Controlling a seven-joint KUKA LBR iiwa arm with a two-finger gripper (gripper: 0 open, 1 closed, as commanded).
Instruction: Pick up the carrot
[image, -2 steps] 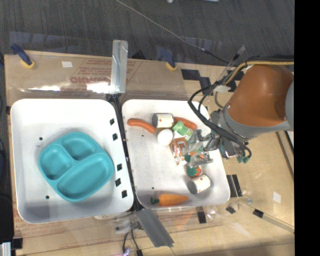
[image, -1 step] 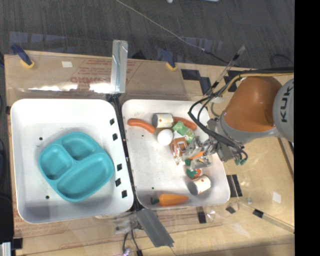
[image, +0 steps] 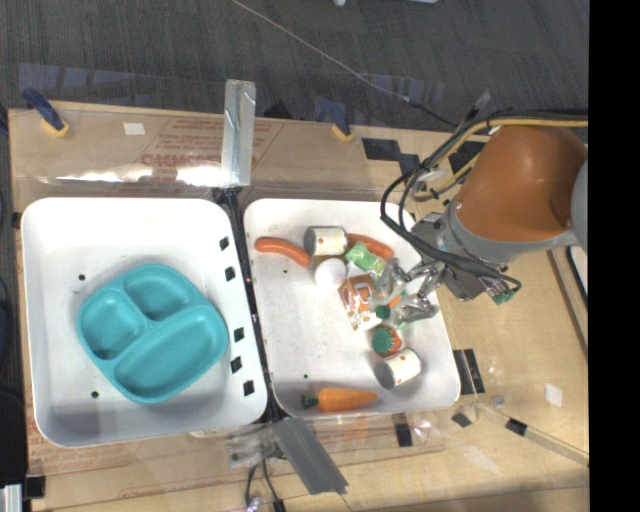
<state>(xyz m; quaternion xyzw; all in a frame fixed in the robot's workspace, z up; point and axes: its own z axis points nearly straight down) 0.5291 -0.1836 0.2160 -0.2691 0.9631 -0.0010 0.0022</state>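
The carrot (image: 340, 399), orange with a green stub at its left end, lies flat along the front wall of the right bin (image: 300, 340). My gripper (image: 407, 293) hangs low over the right side of that bin, among a cluster of small items. It is well behind and to the right of the carrot and does not touch it. The grey wrist and orange band (image: 520, 185) rise behind the gripper to the right.
Around the gripper lie a printed packet (image: 357, 300), a red and green fruit (image: 387, 340) and a white cup (image: 398, 368). Farther back are a white can (image: 325, 241), a white ball (image: 330, 271), a green piece (image: 365, 257) and an orange curved piece (image: 282, 249). A teal divided plate (image: 150, 330) sits in the left bin.
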